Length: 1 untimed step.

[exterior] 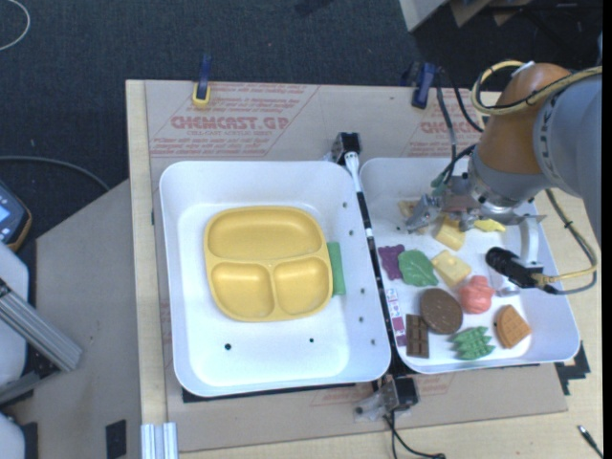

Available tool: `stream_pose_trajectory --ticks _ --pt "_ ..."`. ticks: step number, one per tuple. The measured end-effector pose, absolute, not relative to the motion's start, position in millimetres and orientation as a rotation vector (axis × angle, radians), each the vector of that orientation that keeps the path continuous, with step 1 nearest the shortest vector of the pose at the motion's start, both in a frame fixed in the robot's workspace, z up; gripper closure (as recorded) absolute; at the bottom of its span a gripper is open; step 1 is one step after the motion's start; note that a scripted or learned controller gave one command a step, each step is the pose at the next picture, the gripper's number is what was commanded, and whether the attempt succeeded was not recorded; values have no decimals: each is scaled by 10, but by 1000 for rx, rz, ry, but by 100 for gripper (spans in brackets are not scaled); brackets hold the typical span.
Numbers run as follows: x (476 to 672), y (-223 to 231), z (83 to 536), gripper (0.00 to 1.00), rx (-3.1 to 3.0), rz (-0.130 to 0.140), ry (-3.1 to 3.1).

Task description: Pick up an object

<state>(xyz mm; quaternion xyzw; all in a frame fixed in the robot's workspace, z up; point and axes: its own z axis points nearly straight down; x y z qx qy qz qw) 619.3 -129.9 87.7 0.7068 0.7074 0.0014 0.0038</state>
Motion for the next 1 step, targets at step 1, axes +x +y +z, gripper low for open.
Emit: stream_pose_trajectory --ticks 1 --pt "6197 -1305 991 100 2215 6 2213"
